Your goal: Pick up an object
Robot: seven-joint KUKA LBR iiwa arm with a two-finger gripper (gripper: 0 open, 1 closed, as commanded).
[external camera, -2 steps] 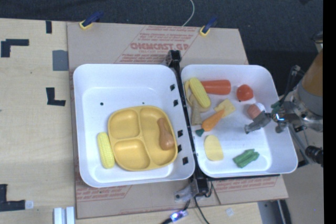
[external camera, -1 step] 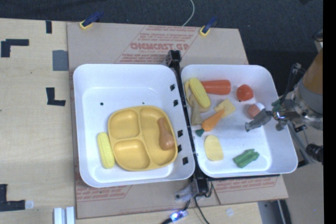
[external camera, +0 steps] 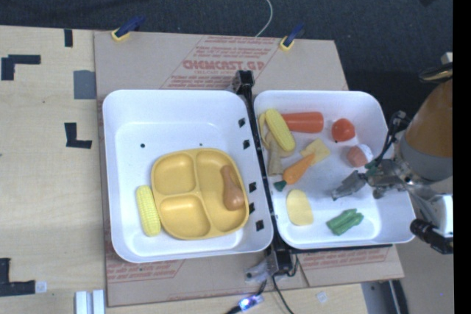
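Green pod-shaped toy (external camera: pixel 344 220): lies in the right bin (external camera: pixel 383 114), near its front wall, long axis roughly left-right. Gripper (external camera: pixel 346 190): just behind it, slightly above, empty; whether it is spread or closed, I cannot tell. Yellow piece (external camera: pixel 299 207): left of the pod.

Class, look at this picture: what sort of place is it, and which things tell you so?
Probably a robotics lab test bench: a robot arm reaches over two white bins, toy plastic food such as a corn cob fills them, and a cardboard sheet is clamped underneath.
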